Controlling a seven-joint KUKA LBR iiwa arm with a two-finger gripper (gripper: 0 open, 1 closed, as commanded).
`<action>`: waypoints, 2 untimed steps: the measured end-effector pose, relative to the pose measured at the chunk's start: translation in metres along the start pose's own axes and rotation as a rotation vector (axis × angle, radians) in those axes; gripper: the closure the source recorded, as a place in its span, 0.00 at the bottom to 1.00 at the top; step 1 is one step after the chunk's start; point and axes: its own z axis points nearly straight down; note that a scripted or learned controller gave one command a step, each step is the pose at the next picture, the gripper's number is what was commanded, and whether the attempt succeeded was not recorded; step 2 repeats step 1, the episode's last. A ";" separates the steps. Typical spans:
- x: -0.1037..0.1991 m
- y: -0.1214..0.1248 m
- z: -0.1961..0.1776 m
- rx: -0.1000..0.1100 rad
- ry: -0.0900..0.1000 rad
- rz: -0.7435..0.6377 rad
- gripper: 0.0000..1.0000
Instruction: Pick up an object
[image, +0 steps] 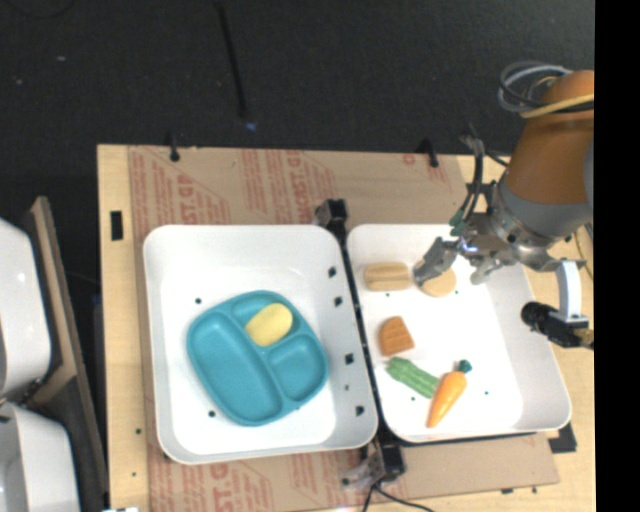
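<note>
Hovering my claw (452, 262) over the tan round piece (439, 284) just beside the bread roll (387, 276); I cannot tell its grip.

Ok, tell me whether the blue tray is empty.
Not empty: the blue tray in the left bin holds a yellow piece in one compartment.

Glossy white plastic bins (160, 300); smooth blue plastic tray (230, 375); bare wooden bench (125, 400).

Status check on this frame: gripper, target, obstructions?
Gripper low at right bin's far end, over tan round piece. Nothing visibly held. Bread roll close alongside.
</note>
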 end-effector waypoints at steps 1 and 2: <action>-0.026 -0.019 0.001 0.000 0.000 0.015 0.00; -0.026 -0.019 0.001 0.000 0.000 0.015 0.00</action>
